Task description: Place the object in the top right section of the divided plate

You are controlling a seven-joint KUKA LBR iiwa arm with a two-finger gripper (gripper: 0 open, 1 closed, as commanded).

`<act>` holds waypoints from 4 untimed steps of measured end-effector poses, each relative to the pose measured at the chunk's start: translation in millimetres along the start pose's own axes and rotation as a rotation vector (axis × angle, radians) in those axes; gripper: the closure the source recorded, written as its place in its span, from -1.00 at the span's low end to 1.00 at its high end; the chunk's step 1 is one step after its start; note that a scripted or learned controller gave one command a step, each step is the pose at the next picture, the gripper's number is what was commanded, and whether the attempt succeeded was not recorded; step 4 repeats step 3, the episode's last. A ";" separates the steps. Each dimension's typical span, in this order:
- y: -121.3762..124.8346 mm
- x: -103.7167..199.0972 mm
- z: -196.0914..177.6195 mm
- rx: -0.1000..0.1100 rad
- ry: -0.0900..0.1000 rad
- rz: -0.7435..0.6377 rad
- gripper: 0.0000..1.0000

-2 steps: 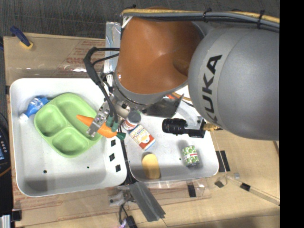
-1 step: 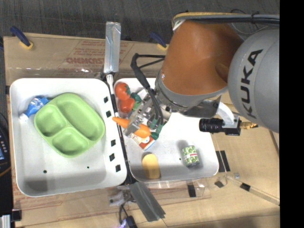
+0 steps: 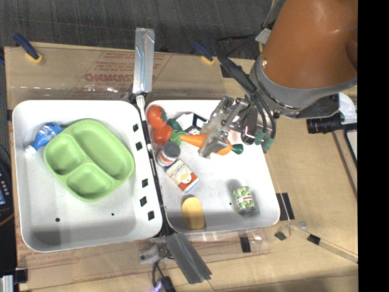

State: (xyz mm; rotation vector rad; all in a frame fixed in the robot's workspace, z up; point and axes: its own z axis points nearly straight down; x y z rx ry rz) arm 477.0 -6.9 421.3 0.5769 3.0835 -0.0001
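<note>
1. The grey arm with its orange band (image 3: 313, 32) reaches in from the right, over the right shallow white bin (image 3: 267, 181).
2. Its two-finger metal gripper (image 3: 209, 146) hangs low at the upper middle of that bin, right over an orange plastic carrot with a green top (image 3: 193, 140); whether its fingers are spread or closed cannot be told from this slant, and nothing is clearly seen clamped between them.
3. Beside the carrot, to the left, lies a red plastic tomato-like vegetable (image 3: 157, 123).
4. Below these lie a small bottle with a red and white label (image 3: 167, 155) and a flat orange and white carton (image 3: 182, 177).
5. Nearer the front edge sit a yellow rounded block (image 3: 192, 212) and a small green and white can (image 3: 243, 199).
6. The light green divided plate with three sections (image 3: 89, 158) rests in the left shallow white bin (image 3: 36, 224), with a blue and white crumpled packet (image 3: 44, 134) touching its upper left rim.
</note>
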 end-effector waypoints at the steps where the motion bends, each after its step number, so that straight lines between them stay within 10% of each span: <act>1: 71.5 -12.3 32.3 0.002 0.006 -0.036 1.00; 2: 107.7 39.6 63.6 0.001 0.005 -0.268 1.00; 3: 51.2 14.3 134.5 0.001 0.004 -0.367 1.00; 4: 51.2 14.3 134.5 0.001 0.004 -0.367 1.00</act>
